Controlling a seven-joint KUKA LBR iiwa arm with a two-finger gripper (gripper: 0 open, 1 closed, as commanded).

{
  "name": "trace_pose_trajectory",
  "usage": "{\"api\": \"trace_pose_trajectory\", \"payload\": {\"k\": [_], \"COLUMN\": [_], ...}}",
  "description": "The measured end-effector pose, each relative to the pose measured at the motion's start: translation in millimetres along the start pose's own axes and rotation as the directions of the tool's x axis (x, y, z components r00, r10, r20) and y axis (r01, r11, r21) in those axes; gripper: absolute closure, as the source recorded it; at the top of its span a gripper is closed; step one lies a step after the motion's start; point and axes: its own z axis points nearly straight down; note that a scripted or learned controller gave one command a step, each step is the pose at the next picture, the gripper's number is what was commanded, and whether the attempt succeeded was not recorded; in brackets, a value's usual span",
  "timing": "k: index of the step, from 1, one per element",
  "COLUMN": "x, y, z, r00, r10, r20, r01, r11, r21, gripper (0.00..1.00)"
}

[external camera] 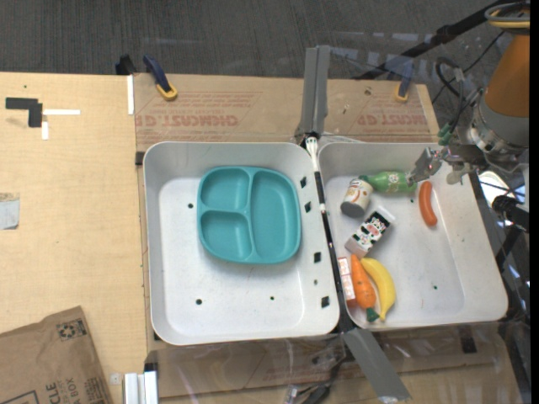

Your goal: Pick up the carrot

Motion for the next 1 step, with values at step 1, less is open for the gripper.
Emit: {"api": "trace_pose_trajectory", "payload": {"k": [1], "x": [36.5], "y": [-2.5], "z": [102.3], "r00": [0.936], "r10": [-0.353], "r20": [0.002], "r01": [0.353], "r11": [0.936], "r21": [-0.005], "gripper": [0.00]}}
